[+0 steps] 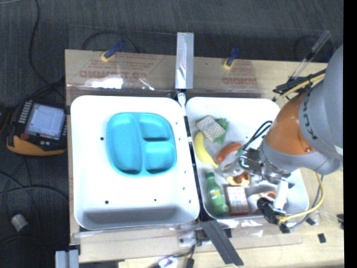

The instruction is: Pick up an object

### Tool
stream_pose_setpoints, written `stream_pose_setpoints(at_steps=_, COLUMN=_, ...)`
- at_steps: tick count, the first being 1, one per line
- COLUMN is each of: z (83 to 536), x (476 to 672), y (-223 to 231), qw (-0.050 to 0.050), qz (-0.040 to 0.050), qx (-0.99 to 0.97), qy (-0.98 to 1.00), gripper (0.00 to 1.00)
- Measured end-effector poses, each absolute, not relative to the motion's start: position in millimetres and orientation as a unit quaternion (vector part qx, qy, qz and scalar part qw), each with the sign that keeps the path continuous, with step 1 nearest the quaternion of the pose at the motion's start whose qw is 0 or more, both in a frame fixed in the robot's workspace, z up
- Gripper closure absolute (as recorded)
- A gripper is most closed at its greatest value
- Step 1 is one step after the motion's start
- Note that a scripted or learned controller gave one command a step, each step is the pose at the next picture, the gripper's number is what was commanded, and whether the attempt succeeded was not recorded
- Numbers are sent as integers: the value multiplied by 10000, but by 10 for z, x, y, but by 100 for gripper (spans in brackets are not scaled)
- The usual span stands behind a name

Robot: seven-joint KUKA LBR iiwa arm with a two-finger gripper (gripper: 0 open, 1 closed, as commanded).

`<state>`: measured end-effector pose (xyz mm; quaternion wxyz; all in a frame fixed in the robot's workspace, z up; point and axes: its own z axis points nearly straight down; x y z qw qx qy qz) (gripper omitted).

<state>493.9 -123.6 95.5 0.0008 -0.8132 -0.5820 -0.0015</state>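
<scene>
Single fixed camera above bench (pixel 262 68), slanted down, seemingly mid-distance, both bins (pixel 83 149) framed.

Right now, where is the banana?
The banana lies in the right bin, along its left wall near the divider between the bins. It sits below the checkered packet, above the green bottle and left of the red sausage-like item.

Tray (pixel 139 142): blue, three compartments, lying in the left bin (pixel 89 205).
Clips (pixel 112 51): two yellow-and-blue ones sitting on the bench's far edge.
Pendant (pixel 38 126): lying on the floor, left of the bench.
Cables (pixel 33 4): trailing over the dark carpet.
</scene>
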Motion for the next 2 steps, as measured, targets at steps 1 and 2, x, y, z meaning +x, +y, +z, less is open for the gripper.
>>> stream_pose_setpoints(at_steps=1, z=1864, x=5342, y=-479, qw=8, qz=45, qx=-8306, qy=-5568, gripper=100)
stream_pose_setpoints(at_steps=2, z=3125, x=5564, y=-322, qw=-7, qz=47, qx=-8599, qy=-5104, gripper=100)
